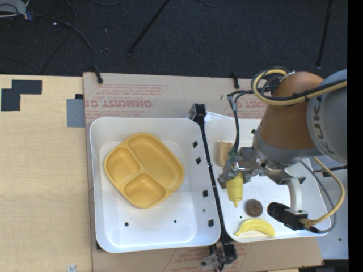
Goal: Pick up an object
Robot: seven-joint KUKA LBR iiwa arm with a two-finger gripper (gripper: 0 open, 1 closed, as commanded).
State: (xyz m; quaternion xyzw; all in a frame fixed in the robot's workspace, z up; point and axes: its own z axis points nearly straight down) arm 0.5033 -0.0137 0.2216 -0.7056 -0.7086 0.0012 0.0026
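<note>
— Where are you at this moment?

— I reach in from the right side, and my fingers (231, 174) are low in the right bin (229, 220), close to the wall between the two bins.

— Are they open or closed?

— I cannot tell. From above my own wrist covers them too much.

— What lies near them?

— A yellow bottle (235, 190) lies on the floor of the bin. Its upper end is just at my fingers, and its body points toward the near edge of the bin. If I touch it or not, I cannot say.

— And the other things in that bin?

— A tan block (223, 152) is beside the dividing wall, just on the far side of my fingers. A brown round piece (253, 208) lies near the lower end of the bottle, on its right. A banana (254, 228) lies nearer to the front rim, close to the brown piece but apart from it.

— The left bin?

— In the left bin (108, 237) lies a yellow plate with three compartments (144, 169), flat, and well apart from me. Both bins stand on a cardboard sheet (125, 98) on the tabletop (39, 169).
</note>
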